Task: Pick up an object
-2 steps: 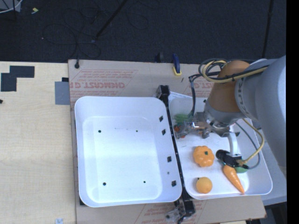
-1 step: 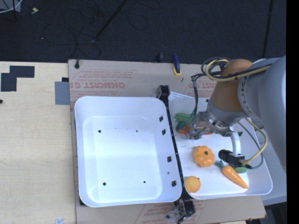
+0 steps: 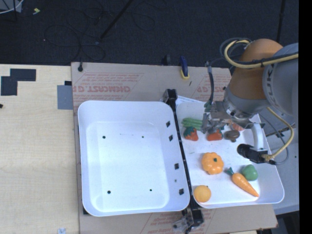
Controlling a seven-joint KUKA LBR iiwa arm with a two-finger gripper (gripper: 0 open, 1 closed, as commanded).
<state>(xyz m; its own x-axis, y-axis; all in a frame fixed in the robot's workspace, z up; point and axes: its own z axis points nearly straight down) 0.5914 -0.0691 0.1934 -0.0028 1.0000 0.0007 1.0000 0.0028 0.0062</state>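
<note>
Cardboard sheet [image 3: 122, 82] over pale wooden bench [image 3: 34, 150], bearing two white bins side by side at centre and right of frame, dark floor with cables [image 3: 97, 18] across the top. Left bin [image 3: 87, 130] bare; right bin [image 3: 273, 191] holding orange pumpkin [image 3: 212, 163], carrot [image 3: 243, 183], orange ball [image 3: 202, 193]. Gripper [image 3: 213, 126] low over that bin's upper part; spread or pressed together, cannot tell

Claw [image 3: 213, 126] perhaps hides part of green vegetable [image 3: 192, 123].
</note>
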